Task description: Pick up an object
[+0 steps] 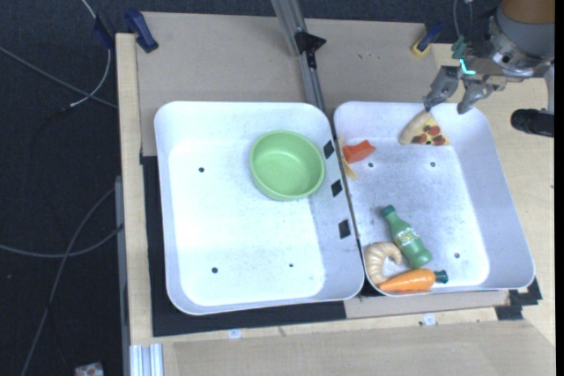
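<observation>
Gripper [452, 95]: upper right of frame, fingers spread, grasping nothing, above right bin's [493, 189] far edge.
Pizza slice [424, 131]: just below gripper, in right bin's upper corner.
Green bowl [286, 164]: left bin [203, 224].

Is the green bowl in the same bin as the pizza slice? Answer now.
No. The green bowl sits in the left bin, while the pizza slice lies in the right bin.

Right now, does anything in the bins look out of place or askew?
Nothing spilled or damaged. The pizza slice rides up the right bin's far wall, just under the open end effector. The carrot and croissant crowd its near rim. The bowl sits upright.
</observation>
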`<state>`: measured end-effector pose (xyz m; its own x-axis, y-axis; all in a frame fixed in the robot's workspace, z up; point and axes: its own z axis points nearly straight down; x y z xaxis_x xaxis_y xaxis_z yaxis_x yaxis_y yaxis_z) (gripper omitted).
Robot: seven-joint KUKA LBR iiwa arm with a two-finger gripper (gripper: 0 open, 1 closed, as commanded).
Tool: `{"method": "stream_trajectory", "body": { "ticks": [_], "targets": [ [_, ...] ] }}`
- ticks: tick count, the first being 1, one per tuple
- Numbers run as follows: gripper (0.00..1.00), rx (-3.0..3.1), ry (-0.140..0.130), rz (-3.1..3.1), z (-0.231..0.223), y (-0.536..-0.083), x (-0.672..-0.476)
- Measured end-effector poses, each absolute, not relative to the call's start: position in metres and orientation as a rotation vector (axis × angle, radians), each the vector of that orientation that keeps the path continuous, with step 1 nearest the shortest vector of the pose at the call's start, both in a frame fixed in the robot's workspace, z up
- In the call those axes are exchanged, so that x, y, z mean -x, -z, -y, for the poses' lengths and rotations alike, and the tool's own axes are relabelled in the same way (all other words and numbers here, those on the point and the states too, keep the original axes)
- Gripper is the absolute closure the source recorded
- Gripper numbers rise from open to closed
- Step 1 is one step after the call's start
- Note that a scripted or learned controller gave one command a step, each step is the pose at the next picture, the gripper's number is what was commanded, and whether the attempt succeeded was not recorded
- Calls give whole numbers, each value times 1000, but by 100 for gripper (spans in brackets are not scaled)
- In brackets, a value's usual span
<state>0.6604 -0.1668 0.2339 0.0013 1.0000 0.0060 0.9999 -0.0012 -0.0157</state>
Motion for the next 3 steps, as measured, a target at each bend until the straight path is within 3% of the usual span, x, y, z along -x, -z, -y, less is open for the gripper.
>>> {"method": "stream_trajectory", "body": {
  "ticks": [1,3],
  "targets": [
    [0,2216,-2,2216,167,-239,-662],
    [0,2215,-10,2211,177,-146,-656]
  ]
}}
